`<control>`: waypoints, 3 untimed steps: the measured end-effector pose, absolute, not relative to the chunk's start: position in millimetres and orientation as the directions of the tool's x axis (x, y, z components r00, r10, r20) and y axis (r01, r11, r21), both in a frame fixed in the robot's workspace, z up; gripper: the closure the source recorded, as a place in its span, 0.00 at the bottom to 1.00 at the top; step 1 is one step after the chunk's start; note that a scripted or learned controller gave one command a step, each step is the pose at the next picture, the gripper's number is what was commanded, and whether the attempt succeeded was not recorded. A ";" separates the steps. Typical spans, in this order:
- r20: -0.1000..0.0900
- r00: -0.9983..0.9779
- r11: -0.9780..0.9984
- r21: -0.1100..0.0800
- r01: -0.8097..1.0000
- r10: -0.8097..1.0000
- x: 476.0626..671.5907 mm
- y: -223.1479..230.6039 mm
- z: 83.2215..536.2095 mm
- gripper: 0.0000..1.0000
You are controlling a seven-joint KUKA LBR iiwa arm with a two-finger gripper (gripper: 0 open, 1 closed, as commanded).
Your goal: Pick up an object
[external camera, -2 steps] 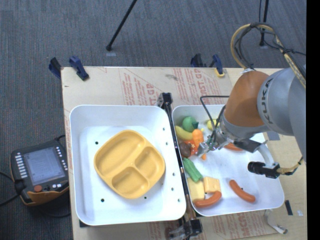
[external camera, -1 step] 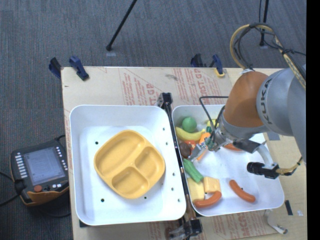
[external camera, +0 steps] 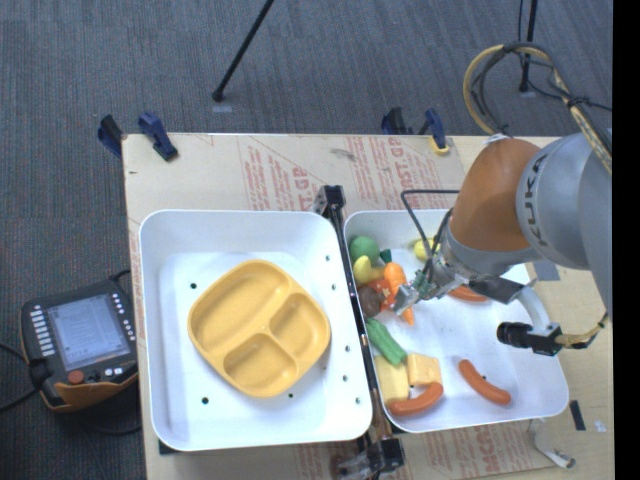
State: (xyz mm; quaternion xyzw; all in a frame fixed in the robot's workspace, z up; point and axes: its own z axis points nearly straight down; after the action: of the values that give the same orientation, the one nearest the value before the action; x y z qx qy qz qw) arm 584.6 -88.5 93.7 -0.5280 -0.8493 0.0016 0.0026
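Looming over right bin (external camera: 545,393): grey arm (external camera: 560,203), orange band. Gripper (external camera: 408,298) down among toy food at bin's left side, touching orange carrot piece (external camera: 394,274); finger spread and any hold impossible to tell. Nearby: green pod (external camera: 386,341), cheese wedge (external camera: 422,369), two sausages (external camera: 484,382). Left bin (external camera: 160,268): yellow divided plate (external camera: 259,327).

Two shallow white plastic bins (external camera: 160,268) on pale brown board with red print (external camera: 280,163). Yellow three-part plastic plate (external camera: 259,327) in the left one. Green toy cucumber (external camera: 386,341), orange toy carrot (external camera: 396,278), red-orange toy sausages (external camera: 484,382). Grey arm with orange band (external camera: 492,203). Dark grey carpet (external camera: 120,48).
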 end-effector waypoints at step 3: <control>0.006 -0.439 0.440 -0.009 0.898 0.898 584.3 -87.9 101.0 0.00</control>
State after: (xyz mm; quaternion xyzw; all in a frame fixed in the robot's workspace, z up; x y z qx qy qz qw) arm 584.3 -87.9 101.0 -0.5294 -0.8484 0.0022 0.0047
